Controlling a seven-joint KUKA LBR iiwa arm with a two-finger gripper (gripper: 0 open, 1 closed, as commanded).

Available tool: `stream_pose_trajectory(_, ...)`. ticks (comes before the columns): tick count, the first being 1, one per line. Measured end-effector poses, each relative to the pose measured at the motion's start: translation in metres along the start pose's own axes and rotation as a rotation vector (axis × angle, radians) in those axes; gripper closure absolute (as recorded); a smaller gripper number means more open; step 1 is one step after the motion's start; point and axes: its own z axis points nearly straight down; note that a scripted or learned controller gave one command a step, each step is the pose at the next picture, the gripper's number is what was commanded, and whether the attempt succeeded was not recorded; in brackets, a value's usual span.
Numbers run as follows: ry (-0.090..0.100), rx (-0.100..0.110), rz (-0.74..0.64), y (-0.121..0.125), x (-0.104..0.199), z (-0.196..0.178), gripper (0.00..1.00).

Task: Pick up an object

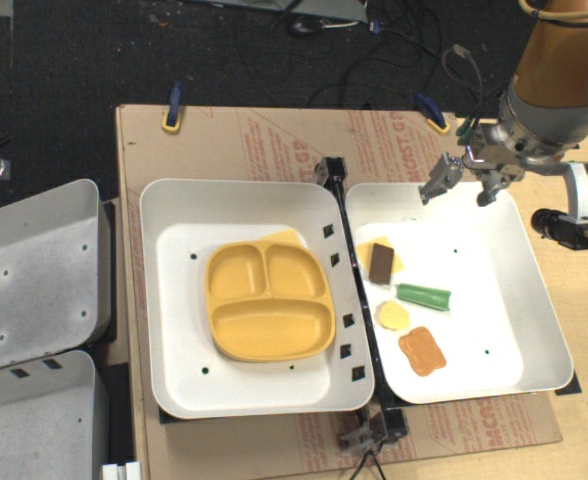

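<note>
The gripper (465,182) hangs over the far edge of the right bin (494,368), its two fingers spread apart with nothing between them. Well short of it, toward the near left part of that same bin, lie a brown block (381,264) on a yellow piece, a green stick (423,296) just beside it, a yellow round (394,316) and an orange slab (422,351) nearest the front. The bin alongside to the left holds a yellow divided tray (270,301).

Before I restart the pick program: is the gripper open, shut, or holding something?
Gripper: open, holding nothing, above the right bin's far edge.
</note>
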Motion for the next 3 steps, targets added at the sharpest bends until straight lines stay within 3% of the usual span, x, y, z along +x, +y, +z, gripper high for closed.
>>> stream_pose_trajectory(1,-0.001,-0.012,-0.002,0.002,0.0,-0.007,0.0)
stream_pose_trajectory(2,-0.001,-0.007,0.0,0.009,-0.001,0.04,0.0)
stream_pose_trajectory(3,0.0,-0.007,0.001,-0.001,-0.002,0.093,0.0)
